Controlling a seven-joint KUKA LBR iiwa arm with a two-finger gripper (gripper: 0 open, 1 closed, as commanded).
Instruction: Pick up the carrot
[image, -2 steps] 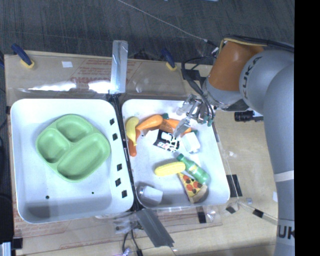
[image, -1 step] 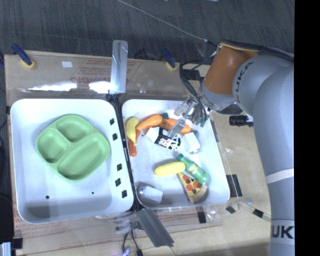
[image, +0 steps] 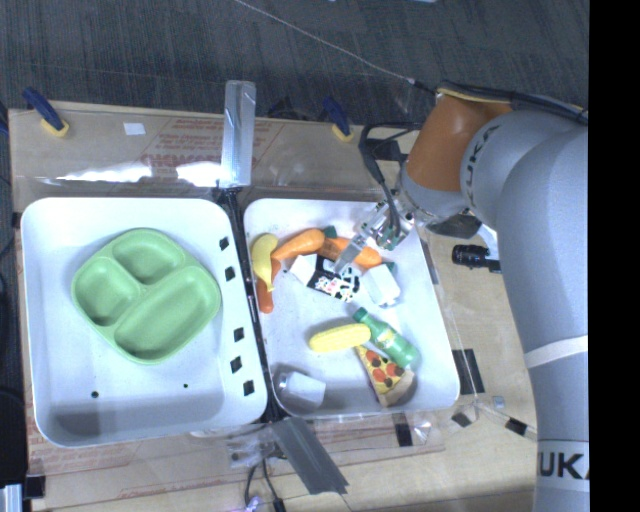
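The carrot (image: 299, 243) is an orange tapered piece with a green end, lying in the upper left part of the right bin (image: 440, 330). My gripper (image: 368, 240) hangs low over the bin's upper middle, just right of the carrot's green end. It is right above a second orange piece (image: 364, 257). Nothing shows as lifted from the bin. The grey arm with its orange band (image: 440, 145) comes in from the upper right.
Around the carrot lie a yellow banana (image: 262, 257), a black-and-white patterned block (image: 335, 281) and a white item (image: 381, 288). Further forward are a yellow piece (image: 338, 338), a green bottle (image: 389, 341), a pizza slice (image: 386, 376) and a white cup (image: 301, 386). A green divided plate (image: 148, 292) sits in the left bin.
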